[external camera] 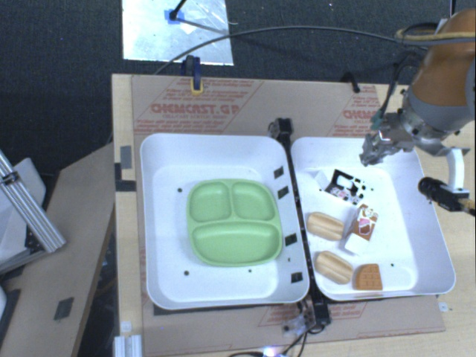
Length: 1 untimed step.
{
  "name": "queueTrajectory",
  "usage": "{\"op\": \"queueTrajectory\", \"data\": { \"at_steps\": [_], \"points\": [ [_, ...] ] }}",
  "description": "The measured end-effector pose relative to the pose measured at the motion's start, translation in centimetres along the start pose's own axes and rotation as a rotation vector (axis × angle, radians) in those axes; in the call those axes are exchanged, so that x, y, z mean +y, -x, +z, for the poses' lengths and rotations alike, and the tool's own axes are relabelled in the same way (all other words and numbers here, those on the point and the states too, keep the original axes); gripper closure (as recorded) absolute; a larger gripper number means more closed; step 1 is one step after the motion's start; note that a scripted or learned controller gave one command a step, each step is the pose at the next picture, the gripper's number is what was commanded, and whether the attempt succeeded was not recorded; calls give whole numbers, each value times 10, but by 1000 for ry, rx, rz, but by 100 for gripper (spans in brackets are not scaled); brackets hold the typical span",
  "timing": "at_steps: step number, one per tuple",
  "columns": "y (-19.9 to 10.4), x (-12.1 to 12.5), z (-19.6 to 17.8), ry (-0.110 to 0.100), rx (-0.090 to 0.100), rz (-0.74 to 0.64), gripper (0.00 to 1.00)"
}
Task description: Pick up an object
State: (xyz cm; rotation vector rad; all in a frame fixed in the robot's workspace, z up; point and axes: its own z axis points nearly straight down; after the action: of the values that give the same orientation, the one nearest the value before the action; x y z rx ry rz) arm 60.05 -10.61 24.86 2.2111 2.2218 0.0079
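I hang over the far part of the right bin (pixel 416 222), my gripper (pixel 371 155) pointing down just above its white floor; whether my jaws are parted or pressed together I cannot tell from this slant, and nothing shows between them. Just near of me, a little to the left, lies a small black-and-white packet (pixel 345 184); near of that sits a little red-and-white carton (pixel 364 223), tilted, touching a white piece that leans against a tan bread roll (pixel 325 225) on its left; a second bread roll (pixel 334 267) lies nearer still, with a brown waffle-patterned biscuit (pixel 367 277) just beside it on the right. All of these rest on the bin floor, apart from my tip. In the left bin (pixel 160 199) a green divided plate (pixel 234 222) lies flat in the middle; both bins stand side by side on a cardboard sheet (pixel 223 106) with red lettering.
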Motion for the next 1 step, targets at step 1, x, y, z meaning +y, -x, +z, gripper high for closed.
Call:
{"op": "queueTrajectory", "data": {
  "at_steps": [1],
  "points": [
    [0,1,-27,-5,1,0,100]
  ]
}}
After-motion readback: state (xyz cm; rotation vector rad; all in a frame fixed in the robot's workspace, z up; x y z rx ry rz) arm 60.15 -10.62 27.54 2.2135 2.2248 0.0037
